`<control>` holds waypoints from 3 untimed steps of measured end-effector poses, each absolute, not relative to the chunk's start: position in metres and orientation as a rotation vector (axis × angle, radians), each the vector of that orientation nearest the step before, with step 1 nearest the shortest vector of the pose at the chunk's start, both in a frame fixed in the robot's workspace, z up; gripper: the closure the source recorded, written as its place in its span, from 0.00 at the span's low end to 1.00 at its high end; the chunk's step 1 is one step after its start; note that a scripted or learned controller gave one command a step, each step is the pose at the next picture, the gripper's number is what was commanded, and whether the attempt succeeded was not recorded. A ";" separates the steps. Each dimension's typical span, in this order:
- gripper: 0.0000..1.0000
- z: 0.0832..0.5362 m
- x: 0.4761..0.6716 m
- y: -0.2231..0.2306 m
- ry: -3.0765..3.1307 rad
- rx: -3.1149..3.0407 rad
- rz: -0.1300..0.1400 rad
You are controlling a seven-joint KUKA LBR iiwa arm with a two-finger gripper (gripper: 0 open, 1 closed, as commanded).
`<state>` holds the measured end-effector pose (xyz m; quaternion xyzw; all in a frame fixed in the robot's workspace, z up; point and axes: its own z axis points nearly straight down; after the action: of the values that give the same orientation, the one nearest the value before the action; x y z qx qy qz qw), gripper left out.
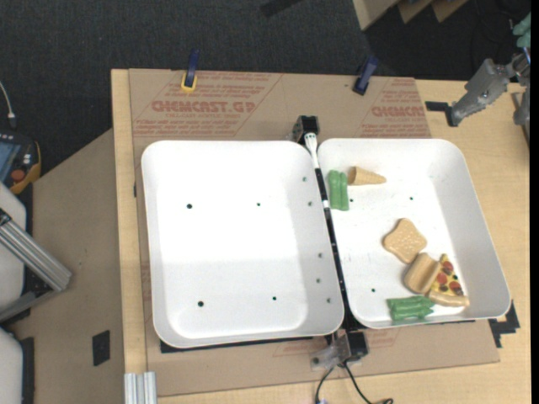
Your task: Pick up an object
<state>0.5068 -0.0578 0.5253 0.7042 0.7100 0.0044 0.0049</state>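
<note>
Objects in the right bin, gripper far off at the upper right

Objects for picking lie in the right bin (472,192), well apart from the gripper (459,112), which sits above the bench's far right corner. Whether it is clenched or released cannot be told. The grey arm (497,78) slants in from the right edge. Six items are counted: two green pieces (338,190) (409,309), one cone-shaped piece (365,176), one toast slice (405,240), one bread roll (420,273) touching one pizza slice (446,283). Beside it sits the left bin (168,225).
</note>
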 end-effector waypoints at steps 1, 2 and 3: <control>1.00 0.531 0.506 -0.061 2.219 2.216 0.005; 1.00 0.514 0.484 -0.032 2.225 2.221 -0.002; 0.00 0.515 0.485 -0.033 2.223 2.221 -0.001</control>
<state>0.4850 -0.0329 0.5148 0.7068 0.7074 -0.0003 -0.0002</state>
